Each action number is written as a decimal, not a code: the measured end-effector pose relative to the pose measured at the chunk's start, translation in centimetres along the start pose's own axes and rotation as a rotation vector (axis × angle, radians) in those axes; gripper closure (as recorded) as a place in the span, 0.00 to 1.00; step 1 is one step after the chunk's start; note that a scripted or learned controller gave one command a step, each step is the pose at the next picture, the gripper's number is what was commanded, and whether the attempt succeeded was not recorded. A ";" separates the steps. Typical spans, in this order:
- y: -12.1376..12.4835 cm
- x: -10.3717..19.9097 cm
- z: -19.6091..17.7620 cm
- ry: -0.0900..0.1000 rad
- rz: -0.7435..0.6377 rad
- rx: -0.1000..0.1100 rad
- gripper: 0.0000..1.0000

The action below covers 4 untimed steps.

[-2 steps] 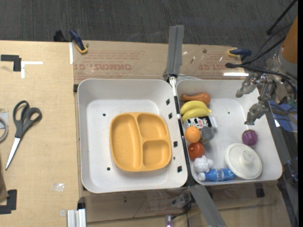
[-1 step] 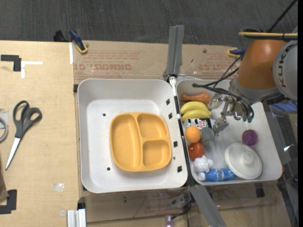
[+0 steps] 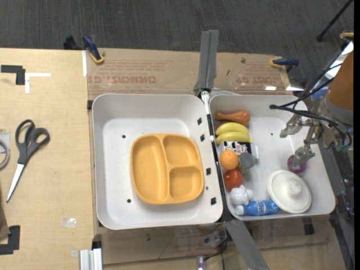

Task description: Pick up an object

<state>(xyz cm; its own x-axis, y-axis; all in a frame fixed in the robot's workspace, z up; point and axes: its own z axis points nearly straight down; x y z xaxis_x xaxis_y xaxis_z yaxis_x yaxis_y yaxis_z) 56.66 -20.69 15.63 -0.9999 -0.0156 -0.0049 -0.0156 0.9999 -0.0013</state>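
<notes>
Wooden bench [image 3: 45, 196], scissors [image 3: 25, 145] left; end effector [image 3: 301, 145] state unclear, dark floor.

Orange divided plate [image 3: 167, 168], yellow bananas [image 3: 232, 132], white bins [image 3: 107, 151], black-handled scissors [image 3: 25, 151].

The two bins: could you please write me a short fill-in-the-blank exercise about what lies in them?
1. The yellow divided tray lies in the ____ bin.
2. The banana lies between the drumstick and the ____ fruit below it.
3. The end effector hovers over the right bin, just above a small ____ object.
4. The scissors lie outside the bins, on the ____ side.

Missing words: left; orange; purple; left
</notes>
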 end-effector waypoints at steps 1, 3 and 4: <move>4.9 -6.9 6.3 -0.001 0.015 -0.001 0.00; 7.6 -7.9 6.5 -0.010 0.500 0.037 0.00; 7.6 -6.5 6.5 -0.013 0.652 0.041 0.00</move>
<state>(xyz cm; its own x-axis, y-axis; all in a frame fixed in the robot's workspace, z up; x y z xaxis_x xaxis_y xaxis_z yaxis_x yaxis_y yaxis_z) 63.07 -13.00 9.14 -0.8040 0.5938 -0.0297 0.5946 0.8034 -0.0323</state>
